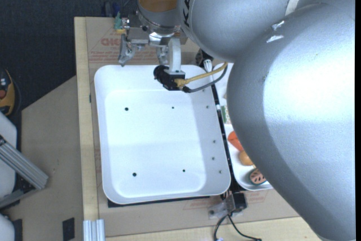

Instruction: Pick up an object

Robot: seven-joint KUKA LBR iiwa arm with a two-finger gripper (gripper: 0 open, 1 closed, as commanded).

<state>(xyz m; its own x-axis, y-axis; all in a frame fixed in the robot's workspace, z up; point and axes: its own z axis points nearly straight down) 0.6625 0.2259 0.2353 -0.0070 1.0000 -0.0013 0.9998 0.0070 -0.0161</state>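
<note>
My gripper hangs over the far rim of the left white bin, below the orange band of the wrist. Its two fingers stand apart, open, with nothing between them. In the strip of the right bin that the arm leaves uncovered lie an orange object, a round brown object and a small greenish piece. The big grey arm hides the rest of that bin.
The left bin's floor shows only small dark dots. The brown bench board frames both bins. A small black clamp with a cable sits at the bins' near edge. Grey metal framing stands off to the left.
</note>
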